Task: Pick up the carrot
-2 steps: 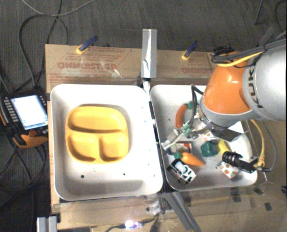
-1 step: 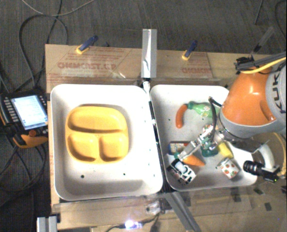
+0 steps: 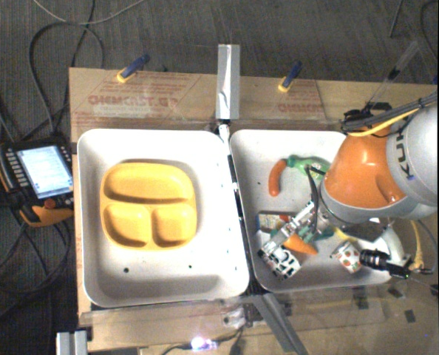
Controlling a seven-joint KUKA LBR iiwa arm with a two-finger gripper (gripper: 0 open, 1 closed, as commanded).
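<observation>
The gripper (image 3: 290, 237) sits at five o'clock in the right bin (image 3: 243, 145), fingers clamped on the carrot (image 3: 303, 244).

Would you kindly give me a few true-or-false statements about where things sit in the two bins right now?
1. The yellow tray lies in the left bin. True.
2. The tray has three compartments. True.
3. The carrot lies in the tray. False: it lies in the right bin, by the gripper.
4. The arm hangs over the left bin. False: it is over the right bin.
5. An orange, sausage-shaped thing lies in the right bin's far part. True.
</observation>
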